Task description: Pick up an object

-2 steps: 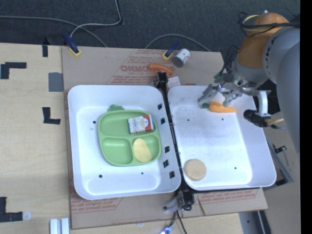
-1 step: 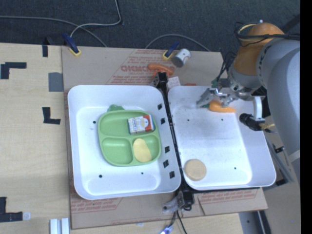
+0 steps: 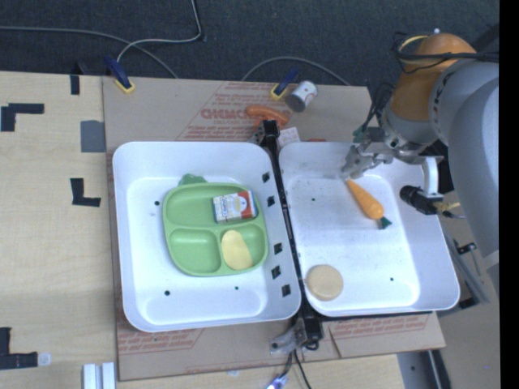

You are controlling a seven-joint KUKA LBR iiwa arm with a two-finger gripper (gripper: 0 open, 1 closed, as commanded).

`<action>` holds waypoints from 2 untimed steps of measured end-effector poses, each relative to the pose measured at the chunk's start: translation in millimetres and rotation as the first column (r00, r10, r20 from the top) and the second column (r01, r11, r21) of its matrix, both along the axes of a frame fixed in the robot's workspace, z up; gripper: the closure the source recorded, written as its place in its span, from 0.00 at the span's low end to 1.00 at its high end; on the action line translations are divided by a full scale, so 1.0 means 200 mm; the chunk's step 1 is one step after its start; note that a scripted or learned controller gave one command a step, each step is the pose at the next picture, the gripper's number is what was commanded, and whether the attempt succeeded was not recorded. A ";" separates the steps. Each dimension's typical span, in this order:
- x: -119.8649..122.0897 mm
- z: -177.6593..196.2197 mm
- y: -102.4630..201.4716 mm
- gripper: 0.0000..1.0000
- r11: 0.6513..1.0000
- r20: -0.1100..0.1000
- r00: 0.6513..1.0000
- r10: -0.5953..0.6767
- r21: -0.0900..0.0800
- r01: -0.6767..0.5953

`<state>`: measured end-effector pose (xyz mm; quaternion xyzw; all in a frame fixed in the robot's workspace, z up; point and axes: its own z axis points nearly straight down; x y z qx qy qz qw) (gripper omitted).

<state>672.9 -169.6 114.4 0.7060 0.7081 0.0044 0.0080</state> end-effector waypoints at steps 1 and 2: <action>0.00 0.00 0.00 0.00 1.000 -0.001 1.000 0.000 0.000 0.000; -0.15 -0.14 -0.11 0.00 1.000 -0.015 1.000 -0.003 0.003 0.003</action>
